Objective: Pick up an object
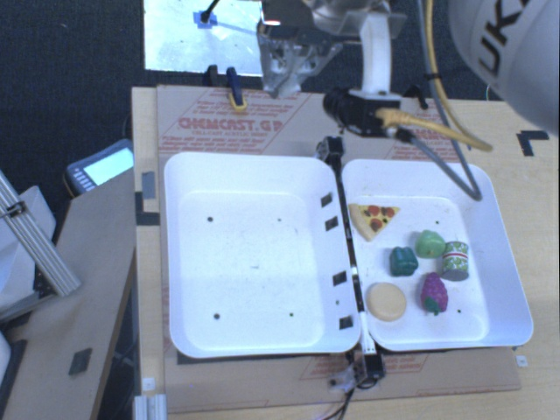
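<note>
You have nothing picked yet: the gripper (284, 75) hangs high behind the bins, its grip state unclear, while the pizza slice (374, 219) and other toys lie in the right bin (499, 234)

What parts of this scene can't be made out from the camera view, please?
- End effector: blurred, its finger state unreadable.
- Arm: cut off by the top and right edges.
- Small can: label too small to read.
- Purple item: too small to identify.
</note>
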You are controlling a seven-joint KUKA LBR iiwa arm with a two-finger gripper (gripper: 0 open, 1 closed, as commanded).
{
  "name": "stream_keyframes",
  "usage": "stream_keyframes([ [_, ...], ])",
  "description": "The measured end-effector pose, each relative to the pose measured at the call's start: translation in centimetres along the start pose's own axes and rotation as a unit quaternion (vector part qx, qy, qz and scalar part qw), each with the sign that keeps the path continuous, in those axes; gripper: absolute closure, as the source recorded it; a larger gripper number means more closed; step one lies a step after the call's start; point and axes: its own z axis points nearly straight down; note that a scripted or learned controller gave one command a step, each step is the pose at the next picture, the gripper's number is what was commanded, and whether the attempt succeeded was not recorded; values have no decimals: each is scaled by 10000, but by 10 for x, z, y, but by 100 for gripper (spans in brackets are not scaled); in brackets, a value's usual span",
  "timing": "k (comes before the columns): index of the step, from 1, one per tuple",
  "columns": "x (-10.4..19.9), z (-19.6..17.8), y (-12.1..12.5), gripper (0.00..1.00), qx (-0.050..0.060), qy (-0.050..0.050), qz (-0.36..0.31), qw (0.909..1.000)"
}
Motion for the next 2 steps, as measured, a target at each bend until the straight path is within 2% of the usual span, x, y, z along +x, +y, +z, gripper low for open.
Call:
stream_keyframes([
  [2, 0, 6, 9, 100, 27, -18, 20, 10000],
])
